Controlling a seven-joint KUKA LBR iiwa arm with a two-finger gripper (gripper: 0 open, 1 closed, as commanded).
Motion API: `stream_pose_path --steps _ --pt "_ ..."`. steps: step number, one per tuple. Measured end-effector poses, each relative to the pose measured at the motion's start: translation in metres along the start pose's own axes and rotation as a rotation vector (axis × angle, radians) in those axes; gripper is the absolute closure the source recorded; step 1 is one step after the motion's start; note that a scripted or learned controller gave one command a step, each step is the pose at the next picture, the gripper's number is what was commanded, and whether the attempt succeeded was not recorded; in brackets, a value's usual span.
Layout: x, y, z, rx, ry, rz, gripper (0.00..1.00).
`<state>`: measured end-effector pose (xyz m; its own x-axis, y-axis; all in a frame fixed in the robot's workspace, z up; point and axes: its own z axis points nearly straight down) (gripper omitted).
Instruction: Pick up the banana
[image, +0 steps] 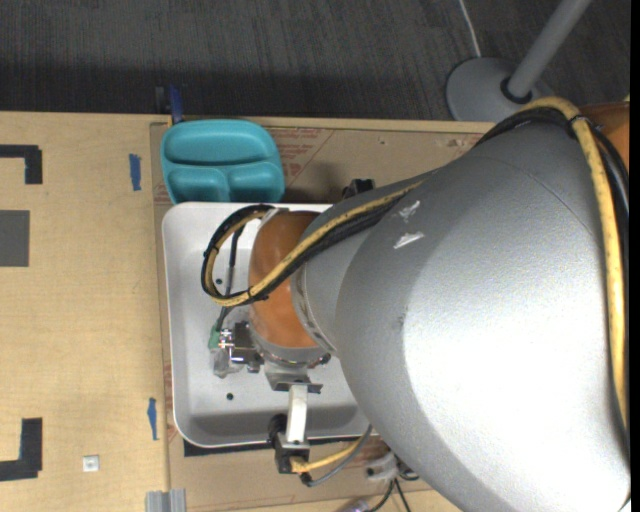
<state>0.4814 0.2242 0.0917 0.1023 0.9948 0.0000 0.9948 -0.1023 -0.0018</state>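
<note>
The grey arm (470, 300) reaches low into the white bin (190, 330), so its wrist hides the claw (262, 372); whether it grips, I cannot tell. Beneath it, presumably, the banana lies unseen. A teal tray (222, 160) sits beyond

white bin (190, 330); teal tray (222, 160); grey arm (480, 320)

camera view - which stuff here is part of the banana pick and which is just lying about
Part of the job:
- arm, reaching down into the bin
- white bin it works in
- banana: hidden from this camera, I cannot place it

Just lying about:
- teal tray on the bench beyond the bin
- blue tape marks on the cardboard bench top
- grey stand on the floor
</note>
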Motion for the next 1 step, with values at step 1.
stream_pose_path --steps 1 --pt "-0.0004 -0.0030 -0.0349 0.000 -0.001 0.392 0.00"
